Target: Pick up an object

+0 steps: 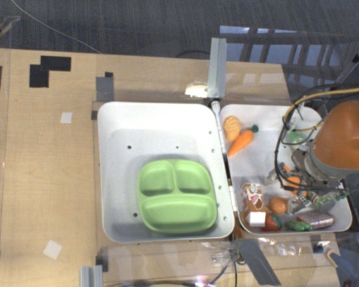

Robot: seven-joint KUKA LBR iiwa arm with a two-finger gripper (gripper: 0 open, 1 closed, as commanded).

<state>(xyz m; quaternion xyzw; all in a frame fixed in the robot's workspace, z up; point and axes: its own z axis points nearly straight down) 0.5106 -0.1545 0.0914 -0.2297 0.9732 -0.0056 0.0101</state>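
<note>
the light wooden bench (pixel 42 178) carries a few black squares (pixel 48 69) near its far left corner. further right sits the left white bin (pixel 116 130), and in its near half lies a green divided plate (pixel 177 195) with three compartments, flat on the bin floor and well apart from the bin's far wall. a grey upright post (pixel 217 70) stands at the far edge where the two bins meet.

the right white bin (pixel 260 115) holds the objects to pick. at its far left lie a tan bread-like piece (pixel 231 126) and, just beside it, an orange toy carrot (pixel 242 141) with a green tip, tilted toward the dividing wall. in the near left part sits a red-and-white packet (pixel 252 197) with a small white block (pixel 256 218) touching its near end. just right of these is a round orange ball-like item (pixel 277 205), with a red piece (pixel 273 223) and a green piece (pixel 297 225) along the near wall, then a purple-grey tube shape (pixel 318 221).

the gripper (pixel 305 190) hangs low over the right part of this bin, under the orange band (pixel 344 136) and a tangle of black cables (pixel 287 136). whether its fingers are apart or together, i cannot tell; clutter and the wrist hide them.
</note>
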